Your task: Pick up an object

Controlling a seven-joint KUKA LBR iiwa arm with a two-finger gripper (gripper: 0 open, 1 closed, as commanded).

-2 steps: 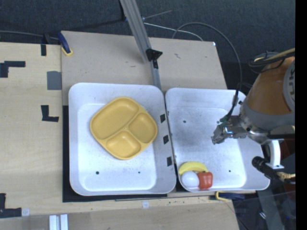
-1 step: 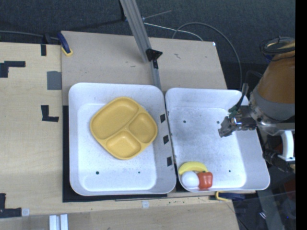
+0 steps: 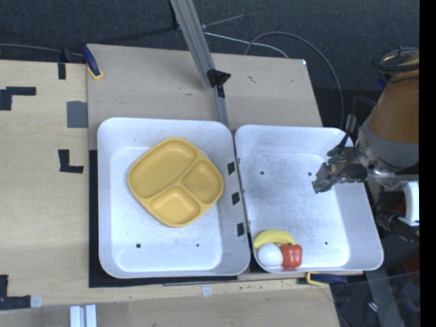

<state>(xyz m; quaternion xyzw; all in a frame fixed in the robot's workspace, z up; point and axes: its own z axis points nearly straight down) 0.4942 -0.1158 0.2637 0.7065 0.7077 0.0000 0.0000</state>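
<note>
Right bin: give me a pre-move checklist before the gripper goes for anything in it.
1. Targets present: ok. A yellow piece, white egg and red piece sit in the right bin.
2. Targets separated: not ok. The three are bunched together in the near-left corner, against the bin walls.
3. Gripper over the targets: not ok. It is near the bin's right side, away from the cluster.
4. Gripper free of load: ok. Nothing visible at its tip.
5. Finger opening: cannot tell.
6. Yellow divided plate: ok. It lies in the left bin, off the path.
</note>
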